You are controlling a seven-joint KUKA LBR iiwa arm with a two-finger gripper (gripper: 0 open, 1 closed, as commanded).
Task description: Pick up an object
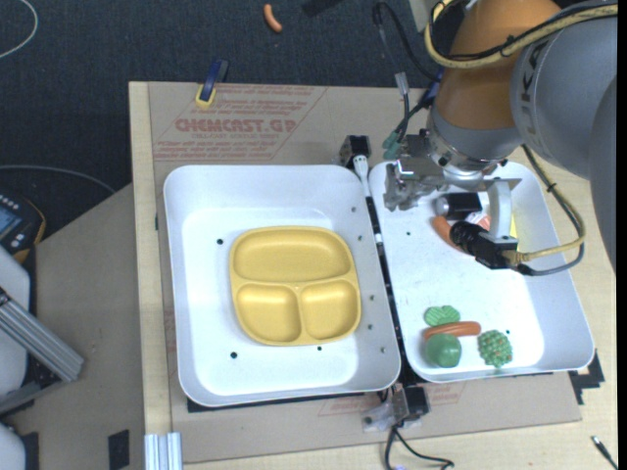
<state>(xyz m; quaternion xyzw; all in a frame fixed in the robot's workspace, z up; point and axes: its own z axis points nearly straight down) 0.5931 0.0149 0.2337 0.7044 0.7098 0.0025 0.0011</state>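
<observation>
Dark carpet surrounds a cardboard-topped bench (pixel 245 116) bearing two white bins (pixel 186 262); whether the fingers (pixel 446 204) are apart, I cannot tell

Illumination is even and fairly bright, apparently from overhead. The two white bins (pixel 186 223) read near saturation, with soft sheen along their rims. The yellow tray (pixel 294 284) shows mild highlights on its ridges. Shadows are short and diffuse, the darkest lying beneath the arm (pixel 490 76). Focus is slightly soft throughout; small items appear grainy. The dark floor (pixel 78 27) is underexposed.
</observation>
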